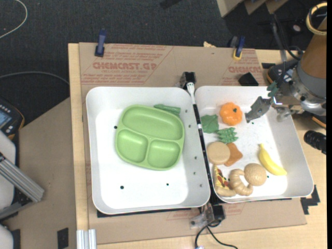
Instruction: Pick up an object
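right bin [290, 139] (toy food inside), gripper [258, 109] above, near pumpkin [231, 113]

We see two blue clamps [100, 43] pinning a printed cardboard sheet [129, 64] to the tabletop [46, 139], with a white cable [15, 14] looping over dark carpet [104, 9]

Two shallow white bins sit side by side on the bench [78, 139]. The left bin [104, 165] holds a green divided plate [150, 137] with a small green piece [167, 108] at its upper edge. In the right bin [295, 154] lie a small orange pumpkin [231, 113], green leafy pieces [209, 123], a round tan cookie [218, 152], an orange wedge [234, 153], a banana [271, 161] and mushrooms [248, 176]. The gripper [262, 107] hangs over the right bin, near the pumpkin, holding nothing.
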Action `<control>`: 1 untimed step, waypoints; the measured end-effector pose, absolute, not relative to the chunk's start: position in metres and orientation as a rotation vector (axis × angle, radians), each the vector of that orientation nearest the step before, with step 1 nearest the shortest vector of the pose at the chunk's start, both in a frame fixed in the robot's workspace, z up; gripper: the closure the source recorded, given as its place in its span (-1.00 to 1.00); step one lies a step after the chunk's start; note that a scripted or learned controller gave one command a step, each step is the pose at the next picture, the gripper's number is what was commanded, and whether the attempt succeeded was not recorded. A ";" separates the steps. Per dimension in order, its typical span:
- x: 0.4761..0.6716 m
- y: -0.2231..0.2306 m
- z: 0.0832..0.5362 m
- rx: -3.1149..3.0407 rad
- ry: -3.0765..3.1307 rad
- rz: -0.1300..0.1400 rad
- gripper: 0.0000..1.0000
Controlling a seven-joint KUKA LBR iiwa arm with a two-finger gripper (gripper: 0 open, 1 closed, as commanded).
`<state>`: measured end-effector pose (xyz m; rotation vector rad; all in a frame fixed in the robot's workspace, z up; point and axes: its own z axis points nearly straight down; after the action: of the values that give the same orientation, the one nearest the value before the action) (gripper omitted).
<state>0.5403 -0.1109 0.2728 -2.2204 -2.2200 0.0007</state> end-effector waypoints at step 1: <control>0.498 -0.053 0.179 -2.208 -2.217 0.009 -1.00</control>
<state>0.4982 -0.0529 0.1791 -2.2081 -2.2172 0.0094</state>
